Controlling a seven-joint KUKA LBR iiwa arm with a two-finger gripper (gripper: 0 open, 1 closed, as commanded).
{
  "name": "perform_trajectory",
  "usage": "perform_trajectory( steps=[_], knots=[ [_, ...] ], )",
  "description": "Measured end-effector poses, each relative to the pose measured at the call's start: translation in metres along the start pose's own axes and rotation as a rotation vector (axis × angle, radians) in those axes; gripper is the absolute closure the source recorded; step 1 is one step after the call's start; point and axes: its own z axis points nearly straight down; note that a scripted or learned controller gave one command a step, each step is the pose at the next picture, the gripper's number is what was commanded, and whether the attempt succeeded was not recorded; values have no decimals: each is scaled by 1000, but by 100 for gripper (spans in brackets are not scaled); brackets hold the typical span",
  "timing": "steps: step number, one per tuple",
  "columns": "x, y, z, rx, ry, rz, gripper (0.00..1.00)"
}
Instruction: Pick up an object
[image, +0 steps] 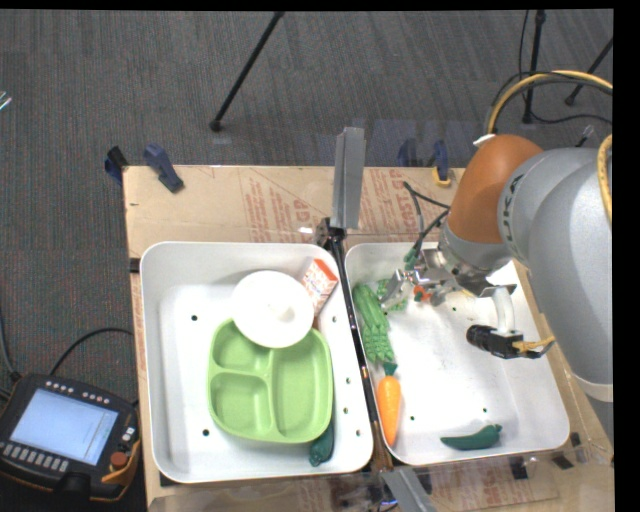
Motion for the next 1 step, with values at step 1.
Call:
perform_trajectory(
  steps=[1],
  knots=[
    [1,0,-10,2,-2,-6,100]
  ],
)
